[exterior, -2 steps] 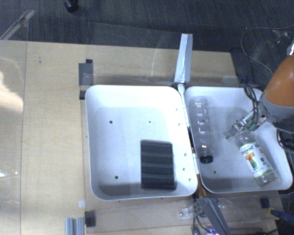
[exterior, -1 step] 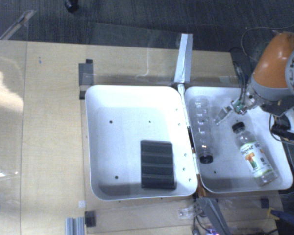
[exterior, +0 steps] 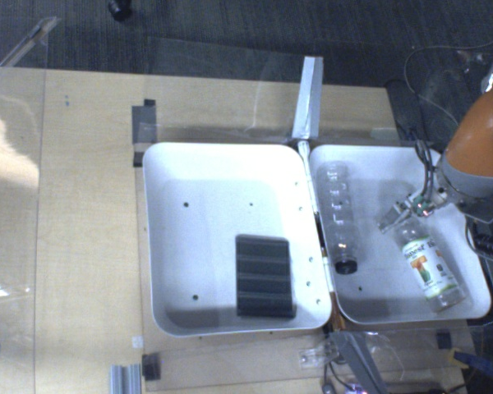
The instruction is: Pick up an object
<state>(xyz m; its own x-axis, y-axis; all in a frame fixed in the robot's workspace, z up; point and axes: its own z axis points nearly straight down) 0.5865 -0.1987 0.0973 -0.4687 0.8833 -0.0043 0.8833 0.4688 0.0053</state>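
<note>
Nearest the camera, a black ribbed block (exterior: pixel 264 276) lies flat in the left bin (exterior: pixel 168 220), while at three o'clock the gripper (exterior: pixel 404 213), fingers spread and empty, hangs just above a labelled bottle (exterior: pixel 428 271), probably lining up.

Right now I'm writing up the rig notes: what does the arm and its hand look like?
The arm is grey with a rounded orange band above the wrist. Its hand is small, of light grey metal, with a few coloured spots near its base. Thin dark cables run along the wrist.
</note>
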